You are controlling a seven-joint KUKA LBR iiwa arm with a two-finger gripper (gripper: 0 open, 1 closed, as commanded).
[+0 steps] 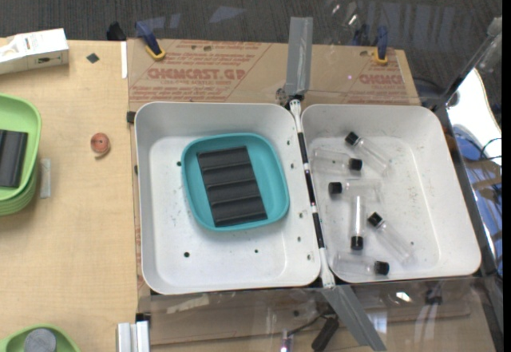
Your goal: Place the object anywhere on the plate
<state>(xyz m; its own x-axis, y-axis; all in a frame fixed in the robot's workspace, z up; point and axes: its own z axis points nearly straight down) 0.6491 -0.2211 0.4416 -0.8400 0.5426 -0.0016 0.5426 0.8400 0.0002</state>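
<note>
A teal square plate (192,175) lies in the left white bin (160,255), a little left of its centre. On the plate rests a dark ridged rectangular block (231,185), covering most of its flat middle. The right white bin (447,247) holds several clear plastic tubes with black caps, scattered loosely; one (356,224) lies upright near the middle, another (351,138) sits towards the back.
A grey post (299,55) stands behind the seam between the bins, with cardboard sheets (207,67) at the back. On the wooden bench to the left lie a green dish (20,183), a small brown disc (99,143) and a white box (32,49).
</note>
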